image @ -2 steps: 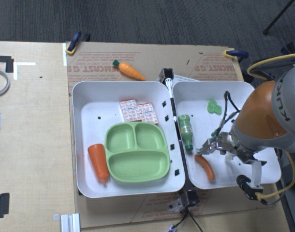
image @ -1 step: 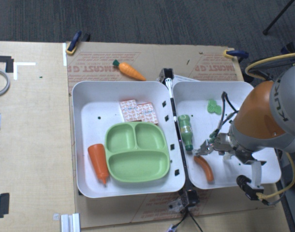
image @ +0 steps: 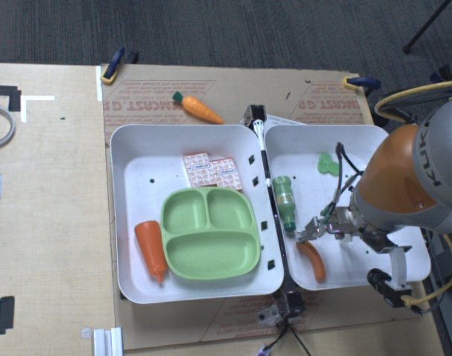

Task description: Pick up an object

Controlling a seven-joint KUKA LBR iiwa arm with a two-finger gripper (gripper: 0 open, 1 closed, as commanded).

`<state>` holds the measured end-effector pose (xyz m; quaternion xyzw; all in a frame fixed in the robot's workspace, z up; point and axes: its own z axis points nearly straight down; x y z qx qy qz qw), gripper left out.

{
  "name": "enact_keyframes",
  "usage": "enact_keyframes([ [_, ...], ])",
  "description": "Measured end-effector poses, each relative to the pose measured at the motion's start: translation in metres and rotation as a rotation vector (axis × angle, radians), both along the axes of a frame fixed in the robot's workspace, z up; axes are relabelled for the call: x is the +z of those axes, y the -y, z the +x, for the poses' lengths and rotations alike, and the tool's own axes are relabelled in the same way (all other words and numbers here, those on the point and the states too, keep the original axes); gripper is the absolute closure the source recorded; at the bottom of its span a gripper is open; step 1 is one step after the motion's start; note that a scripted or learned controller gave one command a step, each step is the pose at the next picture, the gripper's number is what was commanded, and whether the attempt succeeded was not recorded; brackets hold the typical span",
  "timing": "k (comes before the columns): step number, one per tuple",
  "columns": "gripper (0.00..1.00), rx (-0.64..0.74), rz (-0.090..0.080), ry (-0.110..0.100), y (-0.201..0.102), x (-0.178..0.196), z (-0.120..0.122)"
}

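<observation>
Gripper [image: 312,233] is hovering in the right bin [image: 374,269], its fingers slightly apart and holding nothing, just above a sausage [image: 313,261] and beside a green bottle [image: 284,202]. A divided green plate [image: 210,233] is sitting in the left bin [image: 130,154].

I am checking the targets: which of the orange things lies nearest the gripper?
The sausage-shaped orange piece in the right bin, just below the gripper. The orange bottle lies in the left bin; the carrot lies outside, on the cardboard.
</observation>
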<state>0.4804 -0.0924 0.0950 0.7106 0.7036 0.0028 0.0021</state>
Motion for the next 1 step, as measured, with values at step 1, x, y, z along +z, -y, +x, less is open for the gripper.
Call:
enact_keyframes([
  [1,0.0,-0.243,0.0,-0.006,0.0053,-0.0028,-0.0025],
])
